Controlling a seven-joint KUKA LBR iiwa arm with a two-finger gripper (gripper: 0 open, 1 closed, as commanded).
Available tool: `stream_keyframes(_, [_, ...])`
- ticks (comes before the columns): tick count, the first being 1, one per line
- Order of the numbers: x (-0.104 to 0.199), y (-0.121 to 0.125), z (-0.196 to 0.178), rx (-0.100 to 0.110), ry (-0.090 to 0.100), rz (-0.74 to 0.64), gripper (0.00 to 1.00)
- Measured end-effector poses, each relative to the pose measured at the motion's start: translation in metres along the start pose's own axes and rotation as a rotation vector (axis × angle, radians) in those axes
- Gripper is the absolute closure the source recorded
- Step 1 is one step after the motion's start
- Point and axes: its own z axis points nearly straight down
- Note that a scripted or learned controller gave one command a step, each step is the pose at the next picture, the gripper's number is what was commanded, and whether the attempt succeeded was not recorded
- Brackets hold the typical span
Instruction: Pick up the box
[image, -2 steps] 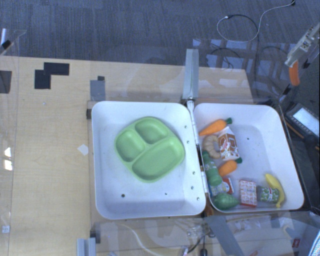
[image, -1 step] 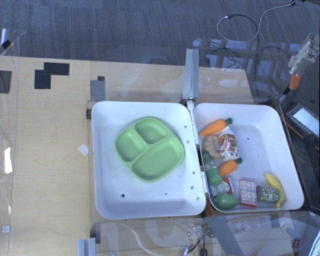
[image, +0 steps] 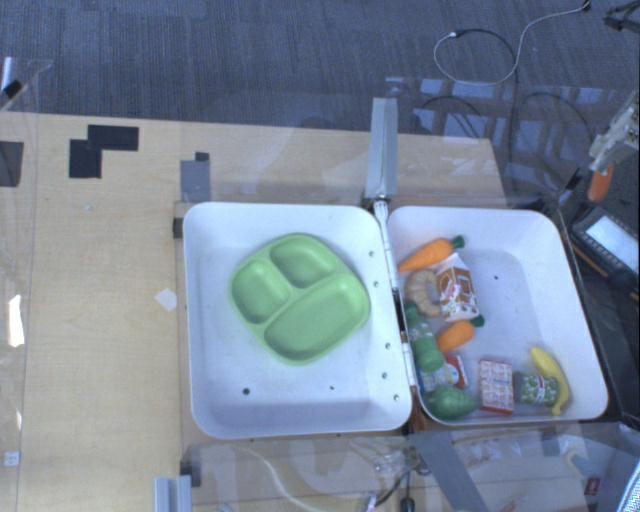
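Small red-and-white cardboard box (image: 495, 385) lies at the right white bin's (image: 560, 240) front, far from the gripper (image: 596, 192).
Long axis runs front-to-back; grey arm (image: 618, 135) slants down, seemingly; grip unreadable.

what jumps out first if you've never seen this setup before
The eye goes first to the bright green divided plate, lying alone in the middle of the left bin. Next comes the colourful clutter packed along the left and near sides of the right bin: two carrots, a banana, and a small red box near the front edge.
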Motion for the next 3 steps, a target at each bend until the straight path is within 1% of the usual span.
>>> stream_keyframes(1, [0.015,0.049,0.028,-0.001,0.000,-0.090,1.00])
stream_keyframes(2, [0.039,0.113,-0.018,-0.003,-0.002,-0.219,1.00])
stream_keyframes(3, [0.039,0.128,-0.018,-0.002,-0.001,-0.026,1.00])
